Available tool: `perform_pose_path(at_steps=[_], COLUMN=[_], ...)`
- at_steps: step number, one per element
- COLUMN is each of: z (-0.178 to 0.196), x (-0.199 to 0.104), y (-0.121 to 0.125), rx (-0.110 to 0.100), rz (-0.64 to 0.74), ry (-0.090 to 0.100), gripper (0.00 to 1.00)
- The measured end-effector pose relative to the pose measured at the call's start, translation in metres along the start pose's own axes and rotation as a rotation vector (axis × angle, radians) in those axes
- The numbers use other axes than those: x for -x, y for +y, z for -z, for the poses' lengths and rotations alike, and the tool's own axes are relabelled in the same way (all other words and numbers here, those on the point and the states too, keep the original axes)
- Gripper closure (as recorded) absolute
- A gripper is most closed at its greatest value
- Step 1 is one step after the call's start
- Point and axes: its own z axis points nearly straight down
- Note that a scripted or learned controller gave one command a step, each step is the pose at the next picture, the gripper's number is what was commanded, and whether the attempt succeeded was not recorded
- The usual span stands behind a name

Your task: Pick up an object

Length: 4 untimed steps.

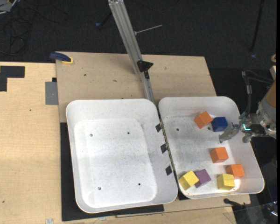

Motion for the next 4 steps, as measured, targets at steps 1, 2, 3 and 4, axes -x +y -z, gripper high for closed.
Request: perform_pose_path(at_steps=[1,2,3,4], z=[0.002,-0.061,-0.115,-0.103], x=[0.001,-0.004,-0.005,-0.003], y=[0.001,0.005,0.004,0.004], rx=[0.004,-0.002,-0.001,0.002], rz=[-0.002,-0.001,-0.002,-0.009], ry=[-0.001,0.001,0.001,-0.001], gripper=[0.0,0.0,0.0,1.0])
